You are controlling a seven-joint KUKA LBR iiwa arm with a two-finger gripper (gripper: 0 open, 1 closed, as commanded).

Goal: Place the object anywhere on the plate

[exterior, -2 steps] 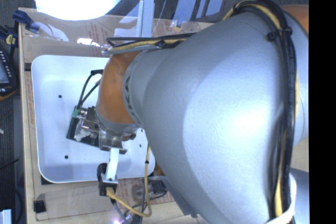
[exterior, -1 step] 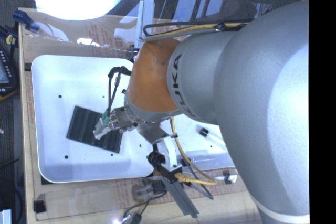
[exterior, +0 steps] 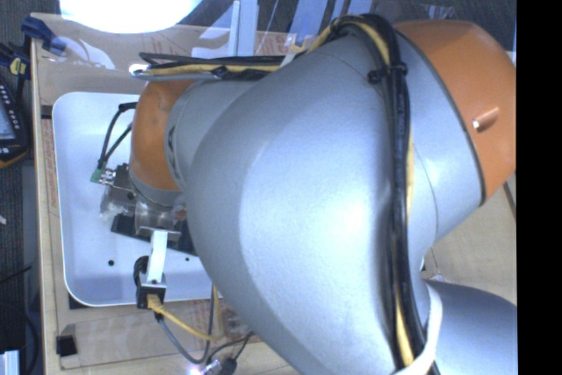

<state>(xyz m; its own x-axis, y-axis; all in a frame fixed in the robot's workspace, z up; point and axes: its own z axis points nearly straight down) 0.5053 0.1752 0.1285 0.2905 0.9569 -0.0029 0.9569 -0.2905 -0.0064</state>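
Observation:
My grey arm (exterior: 334, 189) with its orange band (exterior: 154, 145) reaches from the right, close to the camera, across to the left white bin (exterior: 75, 189). The wrist and gripper (exterior: 145, 224) sit low over the middle of that bin, towards its front right part. A white bracket (exterior: 157, 256) with a yellow cable (exterior: 180, 328) juts from the wrist towards the bin's front rim. The arm's bulk hides the bin floor beneath the gripper, the right half of this bin and the right bin.
The left bin's bare white floor (exterior: 83, 154) shows along its left side. The wooden bench edge (exterior: 44, 189) runs beside it, with dark tools (exterior: 13, 110) at the far left. Clear upright panels (exterior: 250, 18) stand behind the bins.

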